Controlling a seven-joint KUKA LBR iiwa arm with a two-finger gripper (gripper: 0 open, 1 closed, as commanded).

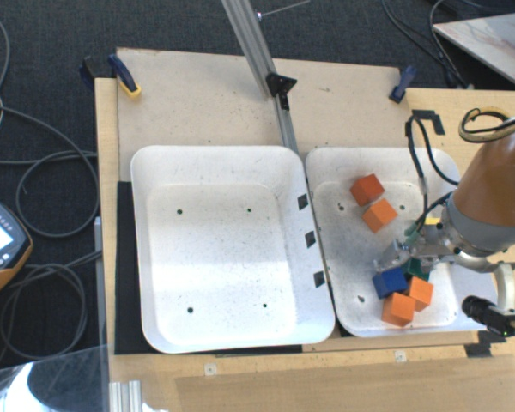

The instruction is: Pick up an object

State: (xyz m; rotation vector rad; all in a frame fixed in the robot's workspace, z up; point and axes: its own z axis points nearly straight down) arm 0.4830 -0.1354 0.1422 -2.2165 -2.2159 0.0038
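The right bin (343, 307) holds several blocks. Two orange blocks (373, 202) lie touching each other near its back. A blue block (390, 281), a green piece (417, 270) and two more orange blocks (408, 301) cluster at its front right. My gripper (409, 252) reaches in from the right and hangs low over that cluster, just above the blue and green pieces. The wrist and orange band hide most of the gripper.
The left bin (154, 256) lies beside the right one, with a ridge of black clips (310, 239) between them. A metal pole (257, 50) slants across the back of the bench. Cables (425, 157) trail along the arm.
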